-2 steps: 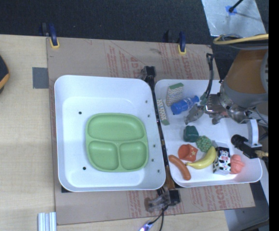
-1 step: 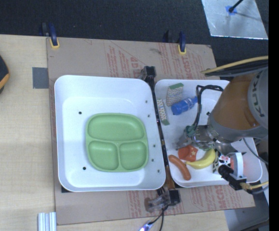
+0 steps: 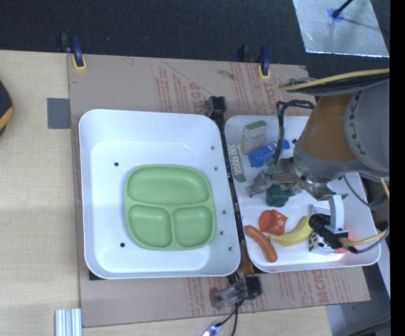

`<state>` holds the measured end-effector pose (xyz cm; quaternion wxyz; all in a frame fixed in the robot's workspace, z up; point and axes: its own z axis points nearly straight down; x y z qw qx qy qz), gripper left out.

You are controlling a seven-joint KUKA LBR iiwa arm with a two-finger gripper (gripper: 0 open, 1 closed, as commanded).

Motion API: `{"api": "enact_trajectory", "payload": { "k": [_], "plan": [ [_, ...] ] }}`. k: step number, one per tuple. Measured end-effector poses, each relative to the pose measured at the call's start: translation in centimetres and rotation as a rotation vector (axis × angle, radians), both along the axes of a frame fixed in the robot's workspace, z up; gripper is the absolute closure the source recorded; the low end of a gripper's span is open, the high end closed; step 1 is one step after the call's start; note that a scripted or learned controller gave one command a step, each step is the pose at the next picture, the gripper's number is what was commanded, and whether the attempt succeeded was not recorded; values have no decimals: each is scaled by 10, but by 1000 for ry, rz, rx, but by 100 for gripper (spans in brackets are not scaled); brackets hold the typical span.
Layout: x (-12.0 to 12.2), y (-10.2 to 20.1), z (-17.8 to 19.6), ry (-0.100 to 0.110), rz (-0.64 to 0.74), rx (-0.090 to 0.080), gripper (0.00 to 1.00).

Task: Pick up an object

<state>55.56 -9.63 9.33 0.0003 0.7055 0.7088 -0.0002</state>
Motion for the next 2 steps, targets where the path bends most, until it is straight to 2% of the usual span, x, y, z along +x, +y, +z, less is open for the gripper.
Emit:
{"api": "enact_trajectory", "payload": {
  "k": [1,2],
  "plan": [
    [-1,-1,9,5,2,0,100],
    [35,69,99,2,1,2,100]
  ]
}}
